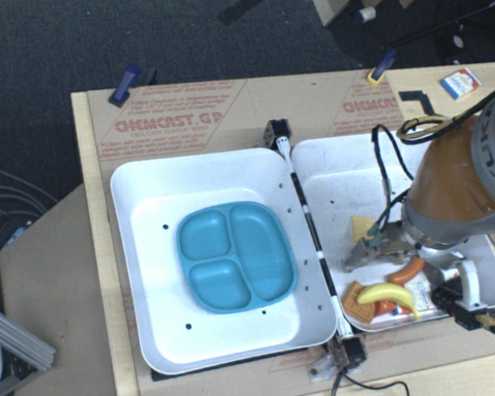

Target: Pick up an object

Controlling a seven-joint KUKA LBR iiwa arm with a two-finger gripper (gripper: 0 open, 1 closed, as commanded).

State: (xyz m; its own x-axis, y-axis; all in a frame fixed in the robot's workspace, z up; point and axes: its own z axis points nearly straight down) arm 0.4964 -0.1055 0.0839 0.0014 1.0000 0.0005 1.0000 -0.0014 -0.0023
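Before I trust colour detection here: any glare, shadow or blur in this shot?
Camera view: even, soft lighting; the white left bin is bright but keeps detail; the arm shades the right bin around the gripper; the blue plate and banana look sharp; the small items beneath the arm are hard to resolve.

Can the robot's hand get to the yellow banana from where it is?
Probably yes. The hand hangs in the right bin, just above the banana, which lies on top of the pile with nothing covering it.

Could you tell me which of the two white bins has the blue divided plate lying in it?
The left bin: the blue divided plate lies in its middle. The right bin instead holds a banana and other small items, with the gripper reaching in.
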